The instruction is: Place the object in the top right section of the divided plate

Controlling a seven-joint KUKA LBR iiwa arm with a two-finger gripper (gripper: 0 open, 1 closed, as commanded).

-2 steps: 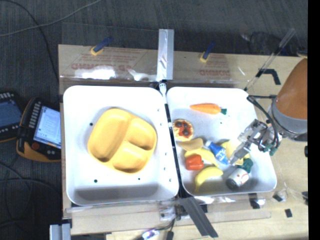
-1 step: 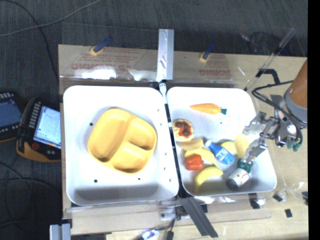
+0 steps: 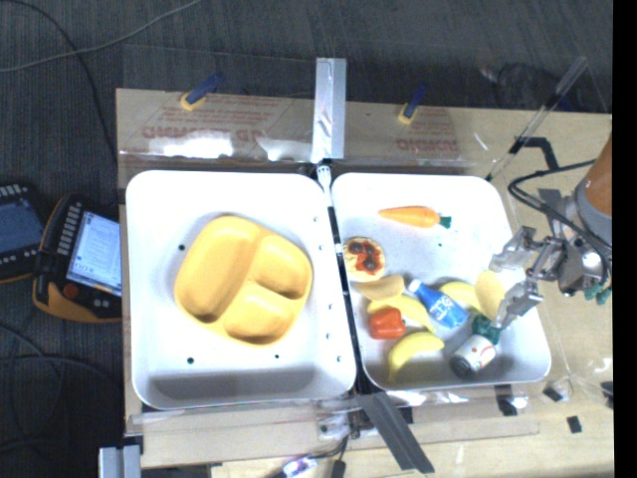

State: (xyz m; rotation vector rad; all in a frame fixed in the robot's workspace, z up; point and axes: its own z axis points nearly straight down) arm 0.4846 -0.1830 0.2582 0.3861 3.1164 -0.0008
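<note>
Two white bins sit side by side on the bench: the left bin holds the yellow divided plate, and the right bin holds a scatter of toy food. The plate is the biggest item, three sections, all bare, lying slightly turned so its top right section faces the wall between the bins. The arm comes in from the right, and its gripper hangs over the right edge of the right bin, jaws apart with nothing between them. The task does not name the object, so any of the pieces could be the one meant, and all of them lie in the right bin: an orange carrot alone near the far wall, then a cluster of a blue bottle, yellow pieces, a can, a red pepper and a small tart. By my judgement the step in hand is the pick, not yet made. The pale yellow piece and the can are nearest the fingers, but they touch neighbours; the carrot stands well apart and would be the cleaner grab. Doing this well means coming straight down, closing across the narrow side, lifting clear of the dividing wall, and letting go low over the chosen section.
</note>
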